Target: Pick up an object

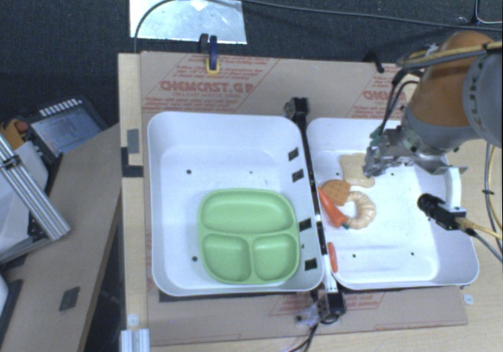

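Note:
In the right bin (409, 260) several small food toys lie near its left side: a curled pale shrimp-like piece (363, 211), an orange carrot (333, 213) beside it, a tan rounded piece (335, 190) and a flat beige piece (351, 166) further back. My gripper (372, 166) hangs over the back half of this bin, pointing down just right of the flat beige piece. Its fingertips are dark and small against the bin floor.
The left bin (177, 146) holds a green three-compartment plate (247, 234). A black divider bar (310, 193) runs between the bins. A black fitting (440, 213) sits at the right bin's right side. A small red piece (332, 256) lies by the divider.

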Motion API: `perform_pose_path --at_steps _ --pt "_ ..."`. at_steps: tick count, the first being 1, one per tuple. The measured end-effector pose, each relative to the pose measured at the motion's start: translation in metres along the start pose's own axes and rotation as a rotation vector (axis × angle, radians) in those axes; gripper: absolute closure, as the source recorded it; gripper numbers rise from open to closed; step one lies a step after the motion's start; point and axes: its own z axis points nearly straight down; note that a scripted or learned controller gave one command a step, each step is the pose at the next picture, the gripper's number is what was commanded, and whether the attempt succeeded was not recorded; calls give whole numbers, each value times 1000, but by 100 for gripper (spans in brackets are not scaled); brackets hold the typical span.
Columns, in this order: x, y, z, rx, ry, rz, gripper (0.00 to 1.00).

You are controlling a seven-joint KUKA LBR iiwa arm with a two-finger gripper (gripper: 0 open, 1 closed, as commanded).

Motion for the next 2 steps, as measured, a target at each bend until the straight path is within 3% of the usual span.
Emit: perform_pose_path --at_steps 1,2 --pt "0 1 -34 2 1 -1 100" --pt "58 3 -46 2 3 -7 100"
